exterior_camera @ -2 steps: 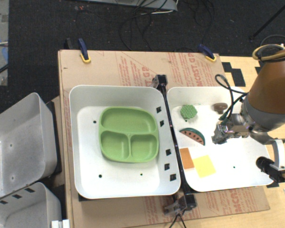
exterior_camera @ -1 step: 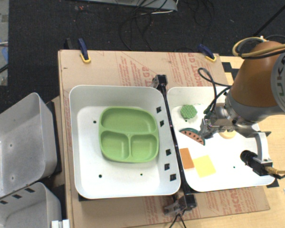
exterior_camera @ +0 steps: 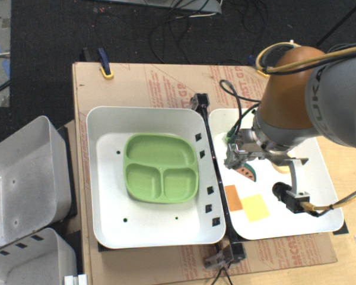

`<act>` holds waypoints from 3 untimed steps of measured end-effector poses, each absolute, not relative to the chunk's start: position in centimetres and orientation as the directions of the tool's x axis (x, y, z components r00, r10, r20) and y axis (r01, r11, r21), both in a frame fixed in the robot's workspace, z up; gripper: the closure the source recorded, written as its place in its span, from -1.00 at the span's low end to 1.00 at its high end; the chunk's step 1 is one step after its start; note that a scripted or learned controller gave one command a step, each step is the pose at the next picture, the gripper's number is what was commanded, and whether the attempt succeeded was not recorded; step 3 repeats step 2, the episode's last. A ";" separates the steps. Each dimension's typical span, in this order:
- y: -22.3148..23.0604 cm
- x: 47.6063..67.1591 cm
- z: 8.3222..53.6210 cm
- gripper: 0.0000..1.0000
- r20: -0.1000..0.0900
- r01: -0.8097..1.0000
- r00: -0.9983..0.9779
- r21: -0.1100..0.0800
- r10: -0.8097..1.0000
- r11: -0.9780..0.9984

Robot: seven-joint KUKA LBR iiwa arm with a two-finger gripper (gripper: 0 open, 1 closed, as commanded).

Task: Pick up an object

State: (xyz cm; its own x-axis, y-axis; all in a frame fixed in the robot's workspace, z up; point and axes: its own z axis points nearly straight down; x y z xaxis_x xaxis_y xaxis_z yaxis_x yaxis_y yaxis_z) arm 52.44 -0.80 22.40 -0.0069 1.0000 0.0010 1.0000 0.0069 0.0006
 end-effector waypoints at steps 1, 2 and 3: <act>4.0 54.6 23.8 1.00 0.001 1.000 -0.008 0.004 1.000 0.008; 8.2 57.4 23.5 1.00 0.001 1.000 -0.007 0.002 1.000 0.007; 8.2 57.4 23.5 1.00 0.001 1.000 -0.007 0.002 1.000 0.007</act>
